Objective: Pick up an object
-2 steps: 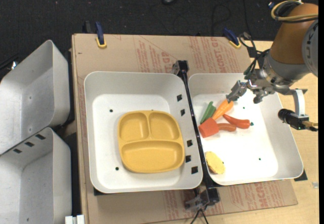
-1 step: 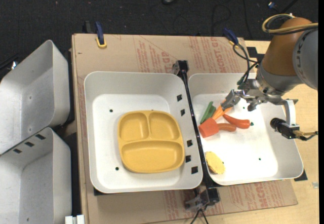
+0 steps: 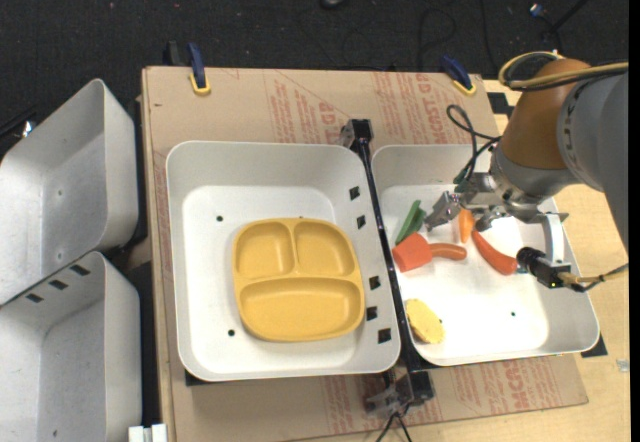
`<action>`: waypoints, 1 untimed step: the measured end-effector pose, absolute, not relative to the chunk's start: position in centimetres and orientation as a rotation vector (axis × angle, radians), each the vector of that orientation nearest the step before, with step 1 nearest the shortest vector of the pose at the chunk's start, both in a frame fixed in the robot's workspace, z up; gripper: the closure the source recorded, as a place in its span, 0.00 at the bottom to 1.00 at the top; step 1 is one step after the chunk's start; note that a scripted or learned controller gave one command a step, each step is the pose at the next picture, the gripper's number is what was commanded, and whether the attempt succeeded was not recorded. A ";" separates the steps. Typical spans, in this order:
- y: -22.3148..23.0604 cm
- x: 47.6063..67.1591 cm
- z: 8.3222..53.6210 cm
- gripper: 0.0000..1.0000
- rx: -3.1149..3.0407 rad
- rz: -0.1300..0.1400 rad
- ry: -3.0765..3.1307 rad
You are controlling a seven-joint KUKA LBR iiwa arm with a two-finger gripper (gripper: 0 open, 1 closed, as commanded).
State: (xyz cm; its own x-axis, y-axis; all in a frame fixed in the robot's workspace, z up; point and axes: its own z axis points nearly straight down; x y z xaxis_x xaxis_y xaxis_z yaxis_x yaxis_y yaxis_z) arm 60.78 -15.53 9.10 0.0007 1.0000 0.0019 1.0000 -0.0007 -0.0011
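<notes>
Nearest the camera in the right bin [image 3: 560, 335] lies a yellow corn-like piece [image 3: 424, 321], and in the left bin [image 3: 200, 230] a yellow divided plate [image 3: 298, 278]. Farther back in the right bin sit an orange scoop-shaped toy [image 3: 422, 252], a green pod [image 3: 409, 220] and an orange carrot piece [image 3: 493, 253]. The gripper [image 3: 466, 215] hangs over them, fingers parted, a small orange piece [image 3: 466, 225] just below its tips; whether they touch it I cannot tell.
</notes>
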 end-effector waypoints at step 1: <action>-15.6 60.8 10.3 1.00 -2.224 -0.001 -2.221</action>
State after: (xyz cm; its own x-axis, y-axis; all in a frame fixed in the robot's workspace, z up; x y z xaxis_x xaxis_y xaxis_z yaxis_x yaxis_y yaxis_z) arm 60.82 -15.61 10.29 0.0011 1.0000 -0.0003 1.0000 -0.0011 0.0016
